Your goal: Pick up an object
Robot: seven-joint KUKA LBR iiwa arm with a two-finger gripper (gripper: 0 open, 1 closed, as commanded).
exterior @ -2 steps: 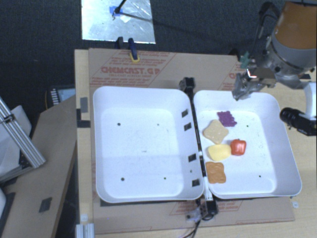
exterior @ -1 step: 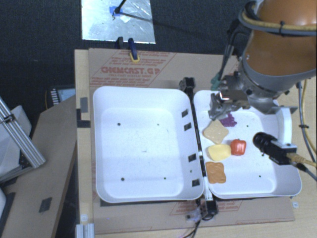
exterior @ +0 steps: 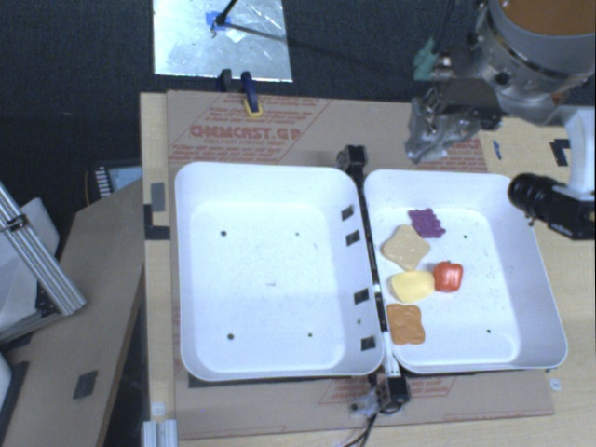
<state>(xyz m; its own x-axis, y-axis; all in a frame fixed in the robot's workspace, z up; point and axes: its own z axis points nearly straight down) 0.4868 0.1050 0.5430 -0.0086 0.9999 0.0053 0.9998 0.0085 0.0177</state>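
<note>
The right bin (exterior: pixel 521 343) holds several small toy foods near its left side: a purple grape bunch (exterior: pixel 426 222), a tan bread slice (exterior: pixel 405 247), a yellow piece (exterior: pixel 411 286), a red pepper (exterior: pixel 448 277) and an orange-brown cookie-like piece (exterior: pixel 405 324). My gripper (exterior: pixel 427 145) hangs high over the far edge of the right bin, above and behind the purple bunch. Nothing shows between its fingers.
The left bin (exterior: pixel 196 250) sits beside the right one, joined by a black hinge strip (exterior: pixel 358 240). A cardboard sheet (exterior: pixel 251 128) lies under both bins. A shiny foil square (exterior: pixel 223 26) lies beyond the bench at the back left.
</note>
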